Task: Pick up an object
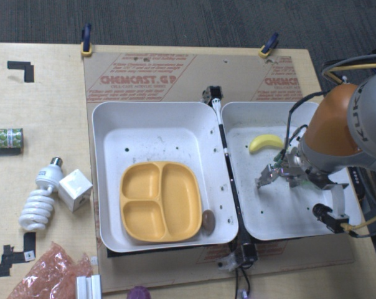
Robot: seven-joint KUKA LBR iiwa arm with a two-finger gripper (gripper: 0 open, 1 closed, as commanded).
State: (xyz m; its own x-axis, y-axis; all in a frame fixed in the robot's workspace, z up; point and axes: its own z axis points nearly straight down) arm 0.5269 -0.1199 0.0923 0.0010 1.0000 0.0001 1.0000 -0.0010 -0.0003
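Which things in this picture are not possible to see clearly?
- Gripper, camera view: too small to tell open or shut.
- Brown object beside the yellow tray: too small to identify.
- Purple thing: cut off by bottom edge.
- Banana: right end hidden behind cables.

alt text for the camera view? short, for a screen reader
The arm's gripper hovers low in the right bin, just below a banana. The left bin holds a yellow divided plate with a small brown object at its right edge.
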